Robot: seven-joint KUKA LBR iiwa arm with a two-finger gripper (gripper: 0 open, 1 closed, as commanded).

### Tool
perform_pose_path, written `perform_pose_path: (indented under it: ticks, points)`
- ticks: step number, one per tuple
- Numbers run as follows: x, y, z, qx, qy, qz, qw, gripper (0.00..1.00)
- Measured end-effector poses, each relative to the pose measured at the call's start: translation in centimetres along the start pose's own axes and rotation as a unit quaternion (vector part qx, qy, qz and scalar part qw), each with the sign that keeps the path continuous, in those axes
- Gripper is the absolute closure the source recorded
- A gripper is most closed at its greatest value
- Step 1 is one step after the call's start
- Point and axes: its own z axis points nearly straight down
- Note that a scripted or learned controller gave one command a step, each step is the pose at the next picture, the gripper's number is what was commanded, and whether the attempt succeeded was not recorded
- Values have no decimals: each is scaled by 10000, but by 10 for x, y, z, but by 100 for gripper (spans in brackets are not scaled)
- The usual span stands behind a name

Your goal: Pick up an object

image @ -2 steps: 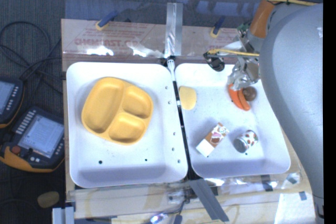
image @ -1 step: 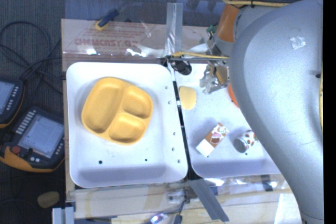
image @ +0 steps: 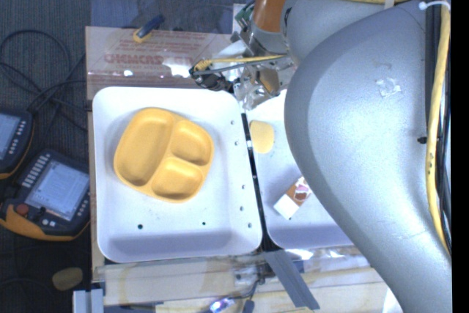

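A yellow three-compartment plate (image: 163, 152) lies in the left bin (image: 146, 238). In the right bin (image: 293, 231) a small pale yellow round piece (image: 261, 136) lies near the divider. A small white and brown block (image: 292, 199) lies further forward. My gripper (image: 251, 89) hangs over the far end of the divider between the two bins, just behind the round piece. I see nothing held in it. The grey arm (image: 366, 106) hides most of the right bin.
A cardboard sheet (image: 146, 55) with a blue and yellow item (image: 148, 26) lies behind the left bin. Cables and two handheld control pendants (image: 44, 190) sit on the floor at the left.
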Motion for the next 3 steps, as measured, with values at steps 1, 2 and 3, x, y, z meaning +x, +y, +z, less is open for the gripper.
perform_pose_path:
  ticks: [1,2,3]
  points:
    - [-73,101,26,-22,-15,-670,9978,100]
    - [-41,89,49,0,-2,964,9953,100]
    - [-15,13,-32,-5,2,935,9956,100]
